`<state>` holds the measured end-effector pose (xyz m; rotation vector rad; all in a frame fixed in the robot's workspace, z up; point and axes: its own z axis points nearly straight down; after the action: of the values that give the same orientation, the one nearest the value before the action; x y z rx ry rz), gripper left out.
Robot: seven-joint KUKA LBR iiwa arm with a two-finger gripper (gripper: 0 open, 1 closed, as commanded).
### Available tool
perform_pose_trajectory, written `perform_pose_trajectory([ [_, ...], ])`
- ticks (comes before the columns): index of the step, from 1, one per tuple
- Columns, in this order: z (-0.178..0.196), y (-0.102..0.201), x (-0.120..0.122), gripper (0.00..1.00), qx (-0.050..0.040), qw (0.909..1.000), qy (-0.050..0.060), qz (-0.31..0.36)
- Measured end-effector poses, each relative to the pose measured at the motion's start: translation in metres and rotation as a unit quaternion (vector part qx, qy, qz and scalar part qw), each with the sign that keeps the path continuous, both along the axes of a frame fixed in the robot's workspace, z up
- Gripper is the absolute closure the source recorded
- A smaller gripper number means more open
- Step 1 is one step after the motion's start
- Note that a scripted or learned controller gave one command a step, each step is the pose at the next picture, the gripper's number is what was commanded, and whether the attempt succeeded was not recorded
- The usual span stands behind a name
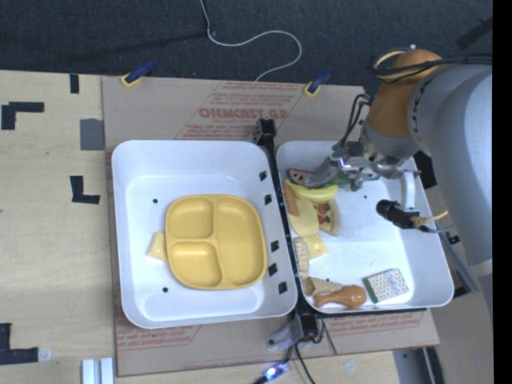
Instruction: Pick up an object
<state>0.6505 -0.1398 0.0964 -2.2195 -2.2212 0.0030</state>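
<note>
My gripper (336, 171) hangs over the back left part of the right bin (416, 250), under the grey arm with its orange band (394, 102). Just below and left of the gripper lies a yellow banana (312, 190) with a green tip, close to it or touching it; I cannot tell which. Under the banana is a yellow packet (314, 218) with a red print. A brown, drumstick-shaped piece (342, 297) and a small green-patterned box (385, 285) lie at the bin's front.
The left bin (136, 174) holds a yellow divided plate (214, 241) with a pale yellow piece (155, 246) sticking out on its left. A black cable end (398, 212) hangs over the right bin. The bins' shared wall (276, 214) runs beside the banana.
</note>
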Motion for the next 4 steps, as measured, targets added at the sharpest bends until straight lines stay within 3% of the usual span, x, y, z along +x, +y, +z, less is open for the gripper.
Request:
perform_pose_trajectory([
  [1, -0.005, 0.000, 0.002, 0.00, 0.0011, 1.0000, -0.001, -0.002],
  [2, 0.001, 0.000, 0.001, 1.00, -0.0009, 1.0000, 0.000, 0.000],
  [4, 0.105, 0.005, 0.006, 1.00, -0.0001, 1.0000, -0.004, 0.001],
])
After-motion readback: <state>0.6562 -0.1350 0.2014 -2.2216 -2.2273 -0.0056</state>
